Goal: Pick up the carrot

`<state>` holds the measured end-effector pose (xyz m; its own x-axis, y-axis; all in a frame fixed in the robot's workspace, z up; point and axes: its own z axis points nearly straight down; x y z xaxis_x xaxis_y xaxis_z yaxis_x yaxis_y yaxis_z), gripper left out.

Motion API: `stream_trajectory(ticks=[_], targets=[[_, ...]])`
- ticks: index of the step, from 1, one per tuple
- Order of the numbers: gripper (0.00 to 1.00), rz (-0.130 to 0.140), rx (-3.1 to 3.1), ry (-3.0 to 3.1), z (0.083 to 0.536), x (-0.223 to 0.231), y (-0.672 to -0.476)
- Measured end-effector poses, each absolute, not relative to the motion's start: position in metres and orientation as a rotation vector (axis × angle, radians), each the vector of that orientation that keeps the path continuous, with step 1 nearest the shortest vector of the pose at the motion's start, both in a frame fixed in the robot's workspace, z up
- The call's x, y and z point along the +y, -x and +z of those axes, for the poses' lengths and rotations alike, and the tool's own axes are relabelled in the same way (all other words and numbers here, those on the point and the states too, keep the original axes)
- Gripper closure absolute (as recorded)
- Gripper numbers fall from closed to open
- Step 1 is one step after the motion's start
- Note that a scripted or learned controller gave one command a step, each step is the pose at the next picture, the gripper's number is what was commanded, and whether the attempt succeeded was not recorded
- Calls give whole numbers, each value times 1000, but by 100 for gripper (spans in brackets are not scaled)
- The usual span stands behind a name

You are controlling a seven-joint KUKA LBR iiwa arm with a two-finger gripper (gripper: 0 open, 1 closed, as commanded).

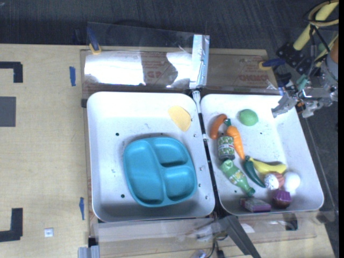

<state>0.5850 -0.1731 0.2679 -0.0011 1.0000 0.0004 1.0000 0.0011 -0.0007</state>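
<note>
Glossy moulded toy foods crowd the right bin (309, 144). The tapered orange carrot (235, 140) lies near its left wall, beside a labelled bottle (226, 147) whose print is illegible. The left bin (102, 144) holds a smooth blue divided tray (159, 170). The gripper (286, 105), at the right bin's far right corner, is partly cut off; its closure cannot be determined.

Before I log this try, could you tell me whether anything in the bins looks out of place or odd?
Nothing stands out: the carrot lies among the other toy foods in the right bin, and the blue tray sits in the left bin.
</note>
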Motion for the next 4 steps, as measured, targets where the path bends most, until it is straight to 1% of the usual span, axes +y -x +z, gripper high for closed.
stream_trajectory(ticks=[1, 2, 3, 4], targets=[[0, 6, -2245, 2187, 140, -111, -617], [0, -2, -2153, 2292, 140, -121, -636], [0, 2, -2238, 2201, 122, -105, -623], [0, -4, -2307, 2137, 87, -98, -615]])
